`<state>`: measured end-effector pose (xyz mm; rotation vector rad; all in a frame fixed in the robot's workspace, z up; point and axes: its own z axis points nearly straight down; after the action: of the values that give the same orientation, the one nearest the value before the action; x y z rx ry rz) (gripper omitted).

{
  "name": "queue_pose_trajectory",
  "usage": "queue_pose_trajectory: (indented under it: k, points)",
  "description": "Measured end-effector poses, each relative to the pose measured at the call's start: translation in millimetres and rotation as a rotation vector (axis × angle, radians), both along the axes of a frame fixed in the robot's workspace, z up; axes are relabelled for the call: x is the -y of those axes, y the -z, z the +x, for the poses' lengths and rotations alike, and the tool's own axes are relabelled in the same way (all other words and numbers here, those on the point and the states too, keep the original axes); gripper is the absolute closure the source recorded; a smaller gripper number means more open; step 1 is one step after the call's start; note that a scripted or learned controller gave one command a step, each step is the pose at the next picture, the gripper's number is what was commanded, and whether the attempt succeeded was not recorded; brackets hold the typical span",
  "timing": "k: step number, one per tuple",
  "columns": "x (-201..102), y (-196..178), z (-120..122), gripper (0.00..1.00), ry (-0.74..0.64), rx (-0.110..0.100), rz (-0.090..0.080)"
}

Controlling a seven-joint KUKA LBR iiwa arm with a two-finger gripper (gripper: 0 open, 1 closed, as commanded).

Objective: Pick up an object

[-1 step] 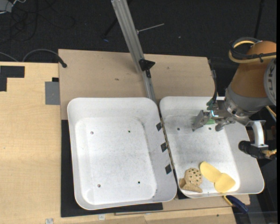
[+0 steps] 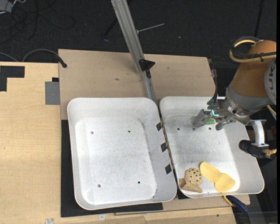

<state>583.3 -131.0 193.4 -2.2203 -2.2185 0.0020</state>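
Note:
In the right bin [image 2: 203,148], near its front edge, lie a yellow banana-shaped object [image 2: 216,177] and a tan speckled piece [image 2: 192,179], side by side. My gripper [image 2: 208,121] hangs over the bin's back right part, well behind both objects. Its grey fingers [image 2: 199,120] spread outward and nothing sits between them. The orange-banded wrist [image 2: 252,76] rises to the right of it.
The left bin [image 2: 114,150] sits beside the right one, joined by black clips [image 2: 164,146]. A slanted metal rail [image 2: 133,43] rises behind the bins. A light wooden surface [image 2: 23,139] lies to the left.

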Motion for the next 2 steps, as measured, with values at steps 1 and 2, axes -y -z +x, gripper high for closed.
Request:
queue_pose_trajectory:
  k: [1,2]
  points:
    - [-7.7,60.3,-7.0,0.00,0.000,-0.007,0.001]
    - [-8.2,102.2,-6.5,0.00,0.001,0.002,-0.001]
